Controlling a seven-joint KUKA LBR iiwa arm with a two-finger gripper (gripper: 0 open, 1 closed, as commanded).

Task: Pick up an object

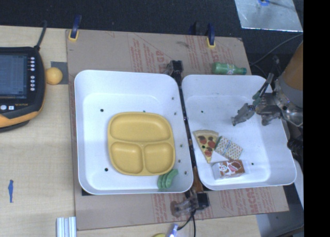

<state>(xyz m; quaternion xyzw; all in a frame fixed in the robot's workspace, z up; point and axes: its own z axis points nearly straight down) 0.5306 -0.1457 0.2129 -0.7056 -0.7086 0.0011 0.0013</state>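
In the right bin [268, 179] lie a toy pizza slice [206, 142], a small patterned packet [228, 148] and a red and white box [228, 168], all near its front left. My gripper [253, 117] hangs over the right bin's middle right, above and to the right of these three and apart from them. Its fingers stand spread, open, with nothing between them. In the left bin [93, 91] rest a yellow divided plate [140, 142] and a green toy [167, 179] at the front right corner.
A green bottle [228, 68] lies on the cardboard behind the right bin. An orange ball [53, 75] and a teach pendant [18, 86] sit left of the left bin. Clamps hold the cardboard at the far edge.
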